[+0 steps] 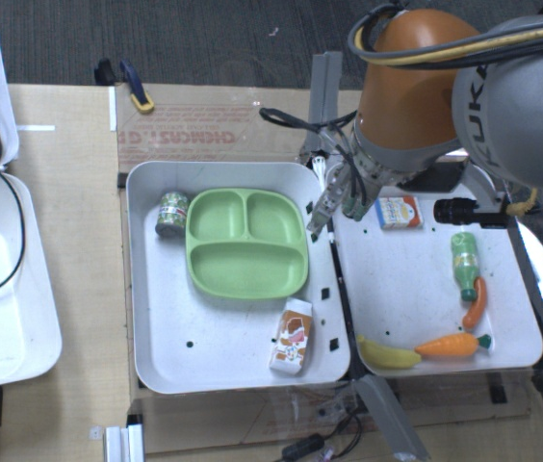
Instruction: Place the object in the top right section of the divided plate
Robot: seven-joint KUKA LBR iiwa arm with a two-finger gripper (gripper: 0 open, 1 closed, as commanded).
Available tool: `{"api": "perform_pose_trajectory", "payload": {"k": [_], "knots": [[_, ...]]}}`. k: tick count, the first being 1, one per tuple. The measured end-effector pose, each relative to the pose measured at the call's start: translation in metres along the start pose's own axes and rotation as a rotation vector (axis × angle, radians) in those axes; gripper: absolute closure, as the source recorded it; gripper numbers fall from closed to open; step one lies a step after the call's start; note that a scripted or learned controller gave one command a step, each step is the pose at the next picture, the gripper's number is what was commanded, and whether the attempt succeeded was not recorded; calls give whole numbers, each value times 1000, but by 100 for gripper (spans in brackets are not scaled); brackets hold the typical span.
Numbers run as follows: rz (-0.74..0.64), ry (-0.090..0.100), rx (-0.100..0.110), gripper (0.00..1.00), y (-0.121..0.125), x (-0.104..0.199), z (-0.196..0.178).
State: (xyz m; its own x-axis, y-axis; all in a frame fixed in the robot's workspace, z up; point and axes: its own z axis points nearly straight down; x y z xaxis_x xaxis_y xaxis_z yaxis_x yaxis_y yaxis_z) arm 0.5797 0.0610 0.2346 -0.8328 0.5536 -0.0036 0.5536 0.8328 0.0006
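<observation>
While the arm is hanging over the ridge between the two bins, a small can is lying far to the pincer's left, with the green divided plate just left of it, its top right section bare. The pincer itself is blurring against the arm, so I cannot tell its opening or which object it is carrying, if any. Below it a carton is lying; to its right a small box is sitting. Descending here is risking a strike on the bin wall.
</observation>
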Motion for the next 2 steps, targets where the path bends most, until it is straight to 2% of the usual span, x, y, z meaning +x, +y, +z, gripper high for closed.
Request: {"api": "perform_pose_trajectory", "payload": {"k": [1, 2], "knots": [[0, 0, 0, 0, 0, 0, 0], [-7, 2, 0, 0, 46, 60, -66]]}}
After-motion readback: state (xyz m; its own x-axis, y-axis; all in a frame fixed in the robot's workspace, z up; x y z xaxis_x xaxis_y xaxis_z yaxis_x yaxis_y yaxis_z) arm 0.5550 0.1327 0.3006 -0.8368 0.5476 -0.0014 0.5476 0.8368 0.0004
